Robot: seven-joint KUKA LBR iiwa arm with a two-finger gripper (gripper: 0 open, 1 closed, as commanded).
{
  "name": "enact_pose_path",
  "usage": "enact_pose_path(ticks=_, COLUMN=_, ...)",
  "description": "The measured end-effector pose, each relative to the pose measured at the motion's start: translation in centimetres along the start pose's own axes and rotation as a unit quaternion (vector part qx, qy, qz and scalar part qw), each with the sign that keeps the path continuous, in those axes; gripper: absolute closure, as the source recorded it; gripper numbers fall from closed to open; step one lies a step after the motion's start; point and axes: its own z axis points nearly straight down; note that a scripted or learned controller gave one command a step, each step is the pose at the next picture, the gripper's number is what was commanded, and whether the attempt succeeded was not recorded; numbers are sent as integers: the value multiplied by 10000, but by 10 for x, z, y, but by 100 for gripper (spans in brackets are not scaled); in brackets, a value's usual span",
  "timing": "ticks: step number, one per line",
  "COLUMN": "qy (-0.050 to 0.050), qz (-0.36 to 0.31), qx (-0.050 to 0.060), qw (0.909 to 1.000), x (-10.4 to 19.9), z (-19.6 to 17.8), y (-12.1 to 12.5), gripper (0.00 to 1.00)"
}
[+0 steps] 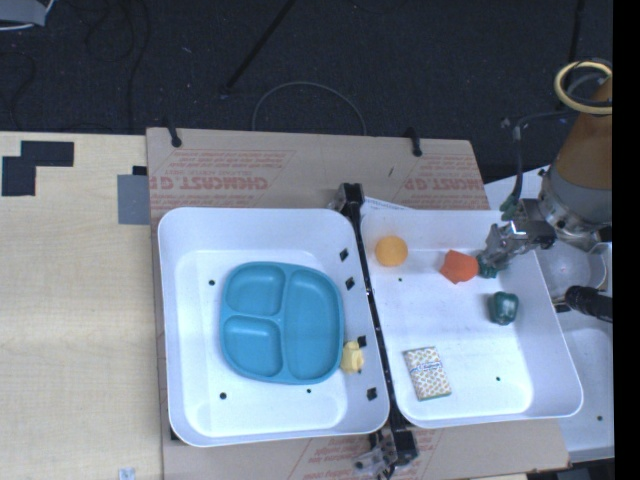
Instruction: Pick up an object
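Note:
The right bin (540, 388) holds an orange ball (391, 251), a red-orange block (459, 266), a dark green object (503, 308) and a small patterned packet (427, 373). My gripper (492, 258) hangs low at the bin's far right side, just right of the red-orange block and above the green object in the picture. Its tip sits right beside the block, and I see nothing held in it. The arm's wrist (580, 183) stands over the bin's right rim.
The left bin (185, 388) carries a blue divided plate (280, 320) with a small yellow piece (352, 357) by its right edge. A black divider (362, 298) runs between the bins. Cardboard lies under both.

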Motion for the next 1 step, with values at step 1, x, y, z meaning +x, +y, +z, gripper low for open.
enact_pose_path(ticks=1, qy=11, qz=-15, qx=22, qw=10000, x=59, z=-6, y=-15, gripper=100)
